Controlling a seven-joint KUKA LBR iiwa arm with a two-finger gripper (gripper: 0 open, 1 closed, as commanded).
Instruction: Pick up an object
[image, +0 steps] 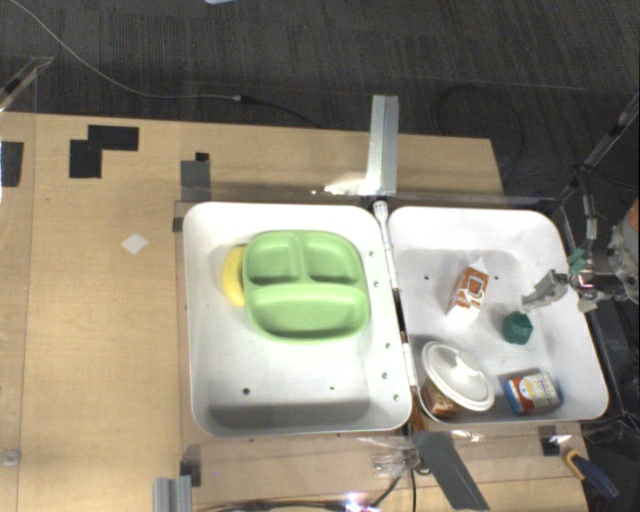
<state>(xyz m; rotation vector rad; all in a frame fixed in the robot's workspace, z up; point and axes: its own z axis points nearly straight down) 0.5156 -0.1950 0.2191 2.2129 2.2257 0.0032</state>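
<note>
Teal, the small lump (516, 328) sits in the right bin (560, 240), just below my end effector (545, 290) (grip state unclear); nothing is lifted yet, so the whole pick remains.

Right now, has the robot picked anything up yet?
Not yet. Nothing looks done: the packet, teal lump, can and white bowl all lie in the right bin, and the green tray sits in the left bin. In hand: the gripper is over the right bin near the teal lump, with nothing seen between its fingers. Left: lower, grab, lift.
</note>
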